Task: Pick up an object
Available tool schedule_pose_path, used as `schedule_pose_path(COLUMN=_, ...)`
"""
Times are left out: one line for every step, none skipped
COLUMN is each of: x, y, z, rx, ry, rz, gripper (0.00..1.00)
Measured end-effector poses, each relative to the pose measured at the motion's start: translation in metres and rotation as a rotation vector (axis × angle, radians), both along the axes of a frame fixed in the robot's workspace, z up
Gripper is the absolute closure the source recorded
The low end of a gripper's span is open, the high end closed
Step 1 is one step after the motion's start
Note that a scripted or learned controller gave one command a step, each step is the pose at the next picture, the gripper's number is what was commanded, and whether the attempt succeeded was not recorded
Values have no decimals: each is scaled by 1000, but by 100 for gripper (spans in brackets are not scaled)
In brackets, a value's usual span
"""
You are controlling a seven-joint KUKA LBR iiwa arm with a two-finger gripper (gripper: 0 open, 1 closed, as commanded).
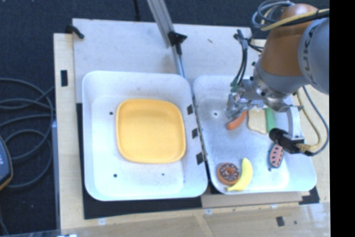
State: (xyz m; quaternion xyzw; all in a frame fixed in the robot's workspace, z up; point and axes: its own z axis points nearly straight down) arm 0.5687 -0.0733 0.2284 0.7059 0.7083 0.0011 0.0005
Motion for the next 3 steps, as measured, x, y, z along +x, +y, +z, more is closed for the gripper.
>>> schedule_pose_path(x=11, y=57, z=11, rx=0, ry=1, rz=1, gripper=100)
schedule_pose_path(x=12, y=118, z=8, rx=0, ry=2, rz=2, gripper=100)
schedule_pose_path(x=25, y=161, z=6, rx=0, ry=2, rz=0, gripper=100)
